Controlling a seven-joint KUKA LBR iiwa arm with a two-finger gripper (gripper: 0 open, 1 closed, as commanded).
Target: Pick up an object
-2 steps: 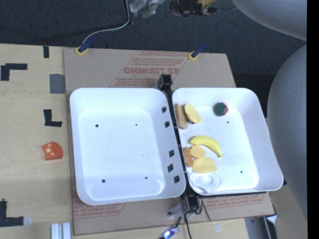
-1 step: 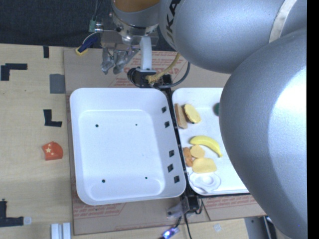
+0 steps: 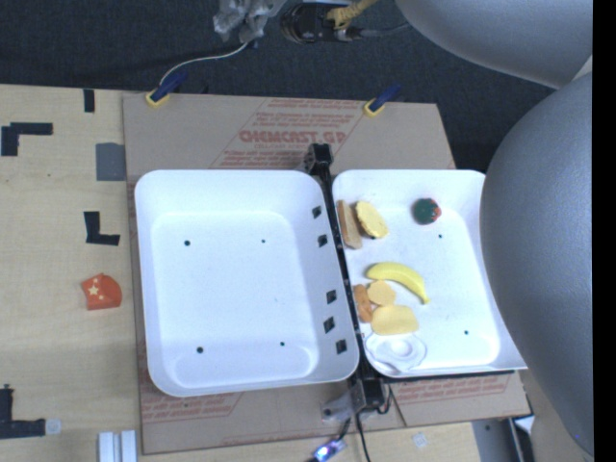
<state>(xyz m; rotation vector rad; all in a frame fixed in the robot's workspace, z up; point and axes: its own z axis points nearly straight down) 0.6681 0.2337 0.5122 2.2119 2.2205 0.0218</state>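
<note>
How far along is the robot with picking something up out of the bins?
Nothing looks picked yet. The banana, the dark round fruit, the bread-like pieces and the other small items all lie in the right bin. The hand sits at the top of the view, past the bins, and its state is unclear. Left: reach into the bin, grasp one object, lift it.

A wooden bench (image 3: 58, 219) is carrying a cardboard sheet (image 3: 279, 133) with two white bins (image 3: 159, 287) on it; a small red object (image 3: 102, 292) is lying left of them.
</note>
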